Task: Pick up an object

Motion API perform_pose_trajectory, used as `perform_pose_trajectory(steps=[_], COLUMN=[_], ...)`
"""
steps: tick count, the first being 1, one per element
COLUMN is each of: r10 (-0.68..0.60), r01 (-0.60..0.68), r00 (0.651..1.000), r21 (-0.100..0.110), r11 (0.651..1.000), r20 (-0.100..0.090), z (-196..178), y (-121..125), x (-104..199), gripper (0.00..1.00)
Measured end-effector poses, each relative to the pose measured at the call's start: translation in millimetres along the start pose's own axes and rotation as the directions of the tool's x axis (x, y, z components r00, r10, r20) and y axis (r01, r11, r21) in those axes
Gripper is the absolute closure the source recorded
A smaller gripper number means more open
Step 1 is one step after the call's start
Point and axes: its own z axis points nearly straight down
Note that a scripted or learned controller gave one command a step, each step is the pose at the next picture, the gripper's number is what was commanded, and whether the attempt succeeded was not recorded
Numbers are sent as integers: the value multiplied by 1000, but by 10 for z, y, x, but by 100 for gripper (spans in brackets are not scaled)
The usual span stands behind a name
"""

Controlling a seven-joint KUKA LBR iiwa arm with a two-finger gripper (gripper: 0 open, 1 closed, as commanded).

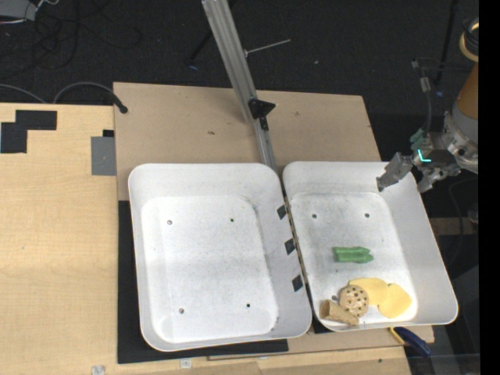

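Observation:
The right bin (406, 233) holds a few small things. A green oblong piece (352, 253) lies near its middle. At its front edge are a yellow flat piece (386, 297), a round tan disc with holes (353, 297) and a small tan scrap (336, 312), all touching or overlapping. My gripper (408, 179) hovers over the bin's far right corner, well away from these things. Its fingers are spread open with nothing between them.
The left bin (148, 209) sits beside the right one, joined by black clips (290, 245). A slanted metal rail (238, 69) rises behind the bins. A blue and yellow item (410, 339) lies just off the right bin's front rim.

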Motion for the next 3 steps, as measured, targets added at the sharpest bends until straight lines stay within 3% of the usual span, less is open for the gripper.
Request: perform_pose_trajectory(steps=[3], r10=[4], r01=[-3], r00=[1000], r21=[7], r11=[1000], r20=[-3], z=[1895], y=[-17], x=[62], gripper=[0])
